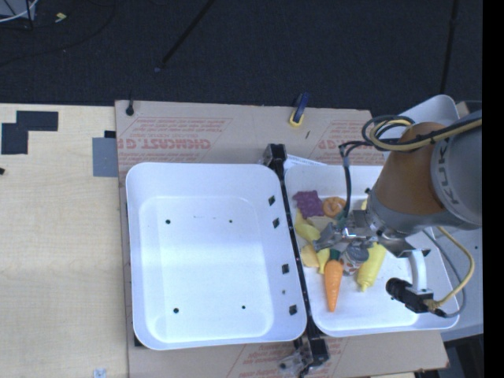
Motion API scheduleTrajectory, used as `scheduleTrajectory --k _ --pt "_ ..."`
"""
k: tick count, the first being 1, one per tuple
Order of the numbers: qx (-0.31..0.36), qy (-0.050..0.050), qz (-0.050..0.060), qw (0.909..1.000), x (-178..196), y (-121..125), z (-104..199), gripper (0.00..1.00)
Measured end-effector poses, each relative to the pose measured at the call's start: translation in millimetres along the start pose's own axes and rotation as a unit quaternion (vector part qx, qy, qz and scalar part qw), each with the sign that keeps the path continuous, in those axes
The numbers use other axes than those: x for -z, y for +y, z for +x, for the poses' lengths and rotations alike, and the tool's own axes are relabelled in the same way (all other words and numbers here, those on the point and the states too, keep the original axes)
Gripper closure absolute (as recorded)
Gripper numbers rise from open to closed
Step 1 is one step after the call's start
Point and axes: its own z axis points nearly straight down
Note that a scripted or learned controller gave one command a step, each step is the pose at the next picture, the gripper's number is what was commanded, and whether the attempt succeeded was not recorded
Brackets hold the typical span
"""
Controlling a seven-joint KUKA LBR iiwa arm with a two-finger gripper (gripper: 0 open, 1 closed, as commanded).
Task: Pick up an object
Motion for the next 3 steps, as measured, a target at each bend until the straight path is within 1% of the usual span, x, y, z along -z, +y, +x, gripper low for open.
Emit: scheduleTrajectory --k 1,2,3 --pt "0.001 0.004 0.013 0.9999 -42 54 13 0.0" --pt "0.002 0.008 0.015 0.9999 11 57 70 0.0" --pt "0.006 0.014 0.012 0.9998 4 58 65 0.0"
